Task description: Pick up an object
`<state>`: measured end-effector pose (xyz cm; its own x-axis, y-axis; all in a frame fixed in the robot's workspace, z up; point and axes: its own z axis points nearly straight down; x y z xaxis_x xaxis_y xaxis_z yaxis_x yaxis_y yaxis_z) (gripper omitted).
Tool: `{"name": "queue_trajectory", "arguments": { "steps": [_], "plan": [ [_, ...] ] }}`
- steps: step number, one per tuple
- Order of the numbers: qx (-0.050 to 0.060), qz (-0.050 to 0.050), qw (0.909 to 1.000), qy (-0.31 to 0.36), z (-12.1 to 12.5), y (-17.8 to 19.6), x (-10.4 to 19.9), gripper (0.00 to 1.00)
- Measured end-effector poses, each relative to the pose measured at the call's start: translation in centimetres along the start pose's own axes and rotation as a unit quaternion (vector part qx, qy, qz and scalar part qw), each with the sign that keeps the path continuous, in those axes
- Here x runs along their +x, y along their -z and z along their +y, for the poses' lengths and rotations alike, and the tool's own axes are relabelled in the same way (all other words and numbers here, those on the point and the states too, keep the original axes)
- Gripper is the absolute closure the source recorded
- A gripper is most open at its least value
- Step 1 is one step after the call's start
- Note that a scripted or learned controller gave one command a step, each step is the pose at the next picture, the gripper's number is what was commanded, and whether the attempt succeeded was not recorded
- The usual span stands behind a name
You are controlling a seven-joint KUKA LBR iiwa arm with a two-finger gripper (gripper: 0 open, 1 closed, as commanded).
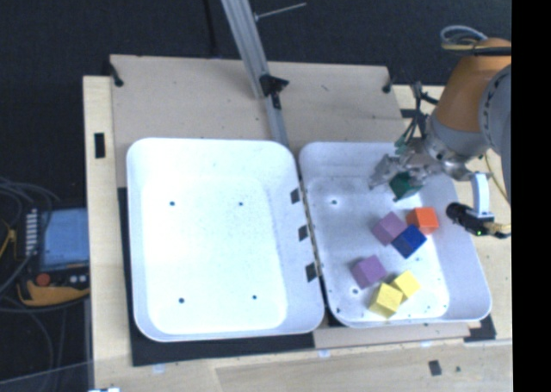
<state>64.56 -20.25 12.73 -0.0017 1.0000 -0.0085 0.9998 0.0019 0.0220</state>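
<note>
Between the fingers of the gripper (398, 177) a small green block (401, 184) was seen, so the gripper was closed on it, over the far part of the right bin (340, 171). It could not be told whether the green block was lifted or was touching the bin floor.

Just below the gripper, toward the near side, an orange cube (424, 219) was placed, and a purple cube (388, 227) and a blue cube (409, 240) were found close beside it; the blue cube was touching the orange one. Further from the gripper, near the front wall of the same bin, a second purple cube (368, 270) and two yellow cubes (386, 298) (406, 283) were lying, the two yellow ones touching each other.

Behind the gripper, to the right, the grey arm with its orange band (469, 80) was seen. Well apart from the gripper, to the left, the left bin (211, 235) was placed beside the right one on the bench (181, 93).
</note>
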Motion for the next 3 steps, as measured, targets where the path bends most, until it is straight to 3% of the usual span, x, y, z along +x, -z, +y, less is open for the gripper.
{"name": "queue_trajectory", "arguments": {
  "steps": [1,2,3],
  "plan": [
    [-0.002,-0.002,1.0000,0.001,0.1,1.0,-0.2,1.00],
    [0.007,0.003,1.0000,0.001,0.8,7.6,-0.5,1.00],
    [0.006,0.002,1.0000,0.003,1.3,13.8,-1.4,1.00]
  ]
}}
